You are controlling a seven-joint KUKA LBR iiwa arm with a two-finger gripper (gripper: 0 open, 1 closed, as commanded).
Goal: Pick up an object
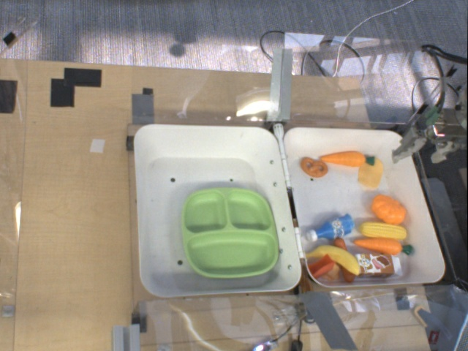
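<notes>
The right bin (431, 265) holds several toy foods. A long carrot (342, 158) lies at its far side, between a round orange slice (314, 167) and a pale yellow block (371, 174). Nearer the front are an orange fruit (389, 209), a corn cob (382, 230), a second carrot (384, 246), a blue and white bottle (333, 229), a banana (338, 257) and a brown and white packet (376, 265). My gripper (408, 146) hangs at the bin's far right corner, apart from all of them.
The left bin (157, 159) carries a green divided plate (230, 231). A metal post (280, 86) stands behind the wall between the two bins. Cables (351, 50) trail over the bench at the back right.
</notes>
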